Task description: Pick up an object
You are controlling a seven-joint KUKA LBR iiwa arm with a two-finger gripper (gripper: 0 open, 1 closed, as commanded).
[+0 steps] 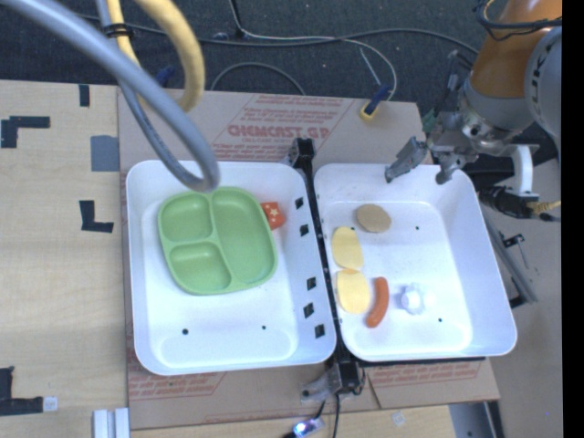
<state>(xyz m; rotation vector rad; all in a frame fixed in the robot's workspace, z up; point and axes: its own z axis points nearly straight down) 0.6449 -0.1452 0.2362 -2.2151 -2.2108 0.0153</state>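
My arm (pixel 520 53) runs off the frame at three o'clock and twelve; the orange band is cut at the top edge. Claw (pixel 422 164) fingers small and dark against the bin (pixel 474 245) rim; their spread I cannot judge. Grey hose (pixel 119 62) and yellow hose (pixel 169 26) leave at twelve o'clock, the grey one covering the green tray's (pixel 217 240) eleven o'clock corner. Small red item (pixel 273 213) half tucked behind the tray's two o'clock edge. Pale lump (pixel 412 299) near the sausage (pixel 378 301): too blurred to name.
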